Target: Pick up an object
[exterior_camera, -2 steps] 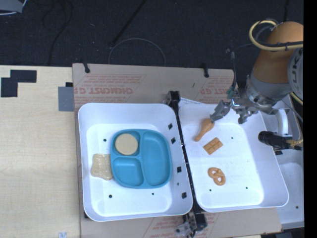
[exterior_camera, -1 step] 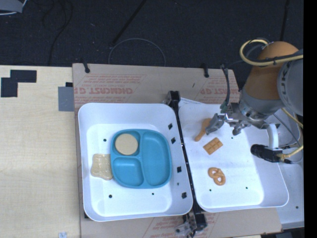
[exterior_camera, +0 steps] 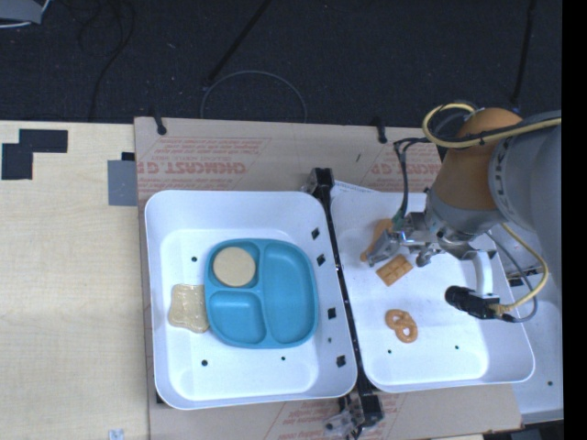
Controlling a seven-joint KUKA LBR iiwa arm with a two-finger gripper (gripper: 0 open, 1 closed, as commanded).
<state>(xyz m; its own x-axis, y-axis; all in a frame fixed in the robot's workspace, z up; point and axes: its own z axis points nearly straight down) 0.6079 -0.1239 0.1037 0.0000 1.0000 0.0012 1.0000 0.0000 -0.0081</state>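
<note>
Grey arm's tool (exterior_camera: pixel 410 243) low in the right bin (exterior_camera: pixel 514 360), its state impossible to tell, waffle piece (exterior_camera: pixel 393 270) just beneath the tool, orange stick (exterior_camera: pixel 377 239) partly hidden beside it, pretzel (exterior_camera: pixel 401 324) nearer the bin's front.

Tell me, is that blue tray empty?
No. The blue tray holds a round cracker in its upper-left compartment; its other two compartments look bare.
</note>
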